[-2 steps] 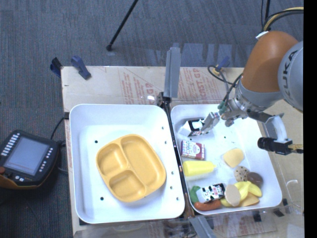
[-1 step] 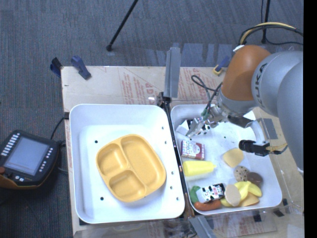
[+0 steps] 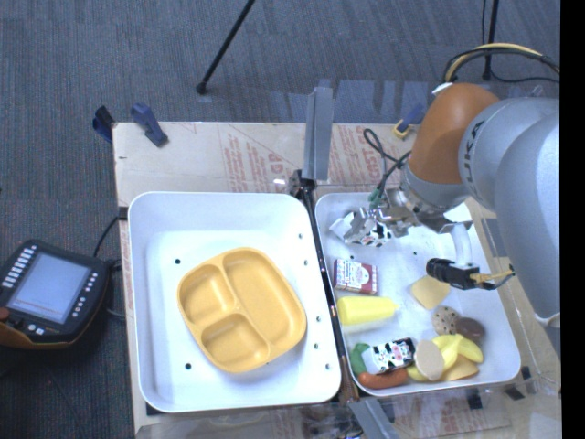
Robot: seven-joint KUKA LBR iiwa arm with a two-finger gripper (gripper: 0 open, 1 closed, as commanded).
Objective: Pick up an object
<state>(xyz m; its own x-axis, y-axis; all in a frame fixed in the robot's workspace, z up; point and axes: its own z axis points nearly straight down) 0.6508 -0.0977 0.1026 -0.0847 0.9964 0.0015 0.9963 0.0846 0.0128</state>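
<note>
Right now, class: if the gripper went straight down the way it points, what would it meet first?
Probably the black-and-white cow-patterned toy at the back of the right bin: the gripper sits directly over it. Depth is unclear from this slanted view, so it might meet the crumpled white wrapper alongside instead.

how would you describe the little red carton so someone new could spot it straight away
Look in the right-hand white bin, the crowded one, not the one with the yellow divided plate. Along its left side, just above the yellow block, lies the red carton. It is the bin's only red boxy item.
</note>
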